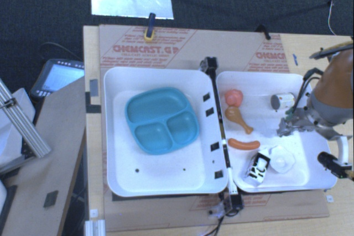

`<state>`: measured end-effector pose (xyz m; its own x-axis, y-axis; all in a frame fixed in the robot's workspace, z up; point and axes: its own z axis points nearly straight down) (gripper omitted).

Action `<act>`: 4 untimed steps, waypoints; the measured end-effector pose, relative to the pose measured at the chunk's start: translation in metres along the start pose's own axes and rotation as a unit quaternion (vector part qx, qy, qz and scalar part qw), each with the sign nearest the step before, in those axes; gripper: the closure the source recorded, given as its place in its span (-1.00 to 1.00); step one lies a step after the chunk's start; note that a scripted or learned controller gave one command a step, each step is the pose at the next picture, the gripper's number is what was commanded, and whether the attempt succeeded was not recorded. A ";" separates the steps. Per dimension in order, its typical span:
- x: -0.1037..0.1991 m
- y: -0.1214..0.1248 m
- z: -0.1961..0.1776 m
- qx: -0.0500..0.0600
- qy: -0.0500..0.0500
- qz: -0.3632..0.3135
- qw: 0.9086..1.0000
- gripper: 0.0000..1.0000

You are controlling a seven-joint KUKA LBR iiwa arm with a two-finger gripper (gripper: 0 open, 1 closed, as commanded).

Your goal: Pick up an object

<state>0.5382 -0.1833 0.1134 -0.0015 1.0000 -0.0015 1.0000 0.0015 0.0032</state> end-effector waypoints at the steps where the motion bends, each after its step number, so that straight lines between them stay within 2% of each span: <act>1: 0.001 0.007 -0.062 -0.001 0.000 -0.001 1.000 1.00; 3: 0.001 0.011 -0.158 -0.001 0.000 -0.002 1.000 1.00; 4: 0.051 -0.004 -0.147 0.001 0.001 -0.003 1.000 1.00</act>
<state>0.5339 -0.1325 0.2601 -0.0082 1.0000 0.0013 1.0000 0.0082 0.0005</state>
